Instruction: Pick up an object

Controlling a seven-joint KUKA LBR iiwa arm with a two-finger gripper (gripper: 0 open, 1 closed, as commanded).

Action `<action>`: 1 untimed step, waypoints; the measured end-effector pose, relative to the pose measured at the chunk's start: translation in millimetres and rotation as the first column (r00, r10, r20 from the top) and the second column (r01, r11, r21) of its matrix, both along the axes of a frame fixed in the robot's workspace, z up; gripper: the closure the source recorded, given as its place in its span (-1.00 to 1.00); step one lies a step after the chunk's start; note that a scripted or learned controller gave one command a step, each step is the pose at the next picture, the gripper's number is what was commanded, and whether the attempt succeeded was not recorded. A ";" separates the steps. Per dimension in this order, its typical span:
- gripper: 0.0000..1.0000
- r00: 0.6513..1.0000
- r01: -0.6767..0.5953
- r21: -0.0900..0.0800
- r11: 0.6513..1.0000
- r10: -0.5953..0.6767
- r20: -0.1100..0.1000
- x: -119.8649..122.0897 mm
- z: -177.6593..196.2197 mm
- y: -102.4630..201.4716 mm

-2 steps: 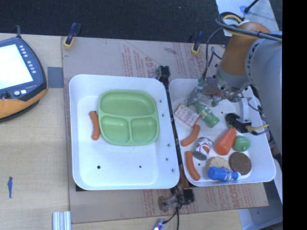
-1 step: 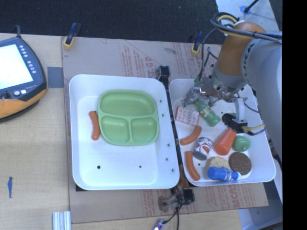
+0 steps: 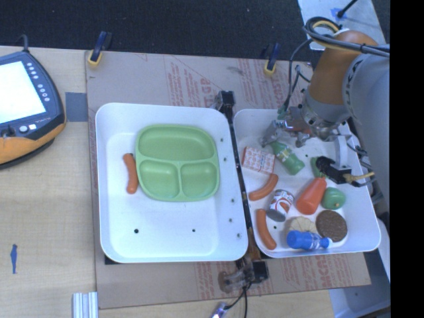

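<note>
Two white bins lie below us. Our gripper [image 3: 281, 134] hangs low in the right bin [image 3: 371, 234]; whether it is clenched we cannot tell. A green bottle [image 3: 289, 159] lies just beside it, apparently not yet lifted.

1. Bright, even light from overhead; the two white bins [image 3: 109, 177] nearly bleach out.
2. Shadows are short and soft beneath the green plate [image 3: 177, 162].
3. The tablet screen [image 3: 18, 91] glares blank white.
4. The picture is slightly soft and grainy; small items blur.
</note>
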State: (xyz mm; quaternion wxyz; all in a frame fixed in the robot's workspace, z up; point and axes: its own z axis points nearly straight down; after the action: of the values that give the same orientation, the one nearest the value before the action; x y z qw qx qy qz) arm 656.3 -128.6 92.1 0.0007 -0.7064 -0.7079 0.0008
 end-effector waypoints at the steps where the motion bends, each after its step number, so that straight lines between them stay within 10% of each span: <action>1: -1.00 1.000 -0.002 0.000 1.000 0.002 -0.004 -0.3 -0.4 23.2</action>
State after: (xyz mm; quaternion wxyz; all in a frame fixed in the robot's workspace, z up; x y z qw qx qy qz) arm 655.9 -105.5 91.7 0.0021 -0.7056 -0.7086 0.0019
